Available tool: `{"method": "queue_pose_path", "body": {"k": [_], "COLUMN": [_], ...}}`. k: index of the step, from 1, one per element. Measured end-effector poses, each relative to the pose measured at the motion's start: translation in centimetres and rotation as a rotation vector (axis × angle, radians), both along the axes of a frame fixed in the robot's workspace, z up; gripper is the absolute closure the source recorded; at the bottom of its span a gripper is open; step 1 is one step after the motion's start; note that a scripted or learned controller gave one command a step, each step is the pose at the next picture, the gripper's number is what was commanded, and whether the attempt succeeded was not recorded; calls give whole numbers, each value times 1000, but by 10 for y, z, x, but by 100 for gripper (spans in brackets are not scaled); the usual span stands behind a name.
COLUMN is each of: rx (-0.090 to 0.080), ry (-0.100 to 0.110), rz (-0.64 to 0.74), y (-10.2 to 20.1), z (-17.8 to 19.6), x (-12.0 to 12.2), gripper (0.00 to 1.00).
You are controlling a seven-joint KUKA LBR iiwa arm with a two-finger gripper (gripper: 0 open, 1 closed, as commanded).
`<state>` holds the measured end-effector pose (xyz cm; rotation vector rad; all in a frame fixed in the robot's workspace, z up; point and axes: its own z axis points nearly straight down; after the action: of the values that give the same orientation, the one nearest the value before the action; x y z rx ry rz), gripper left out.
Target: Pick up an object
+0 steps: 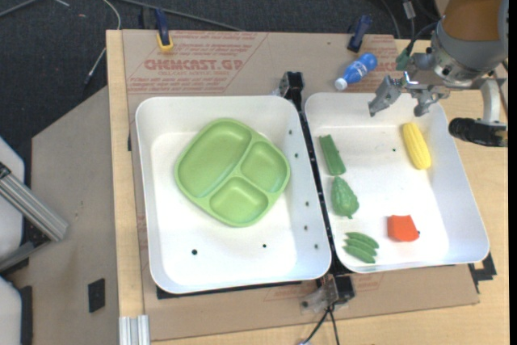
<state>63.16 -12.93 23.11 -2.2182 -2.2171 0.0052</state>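
My gripper hangs open over the far edge of the right bin, with nothing between its two fingers. Just to its right and nearer lies a yellow corn cob. On the bin's left side lie a long green vegetable, a bumpy green piece and green pea pods. A small orange-red block rests near the front right.
The left bin holds a light green divided plate. A small blue and white bottle lies on the cardboard behind the right bin. Blue clamps grip the board's far edge. Cables run across the dark floor beyond.
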Motion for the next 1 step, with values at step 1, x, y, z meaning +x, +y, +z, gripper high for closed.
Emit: {"method": "queue_pose_path", "body": {"k": [1], "rx": [0], "ry": [1], "rz": [2], "y": [4], "z": [-46], "x": [7], "gripper": [0]}}
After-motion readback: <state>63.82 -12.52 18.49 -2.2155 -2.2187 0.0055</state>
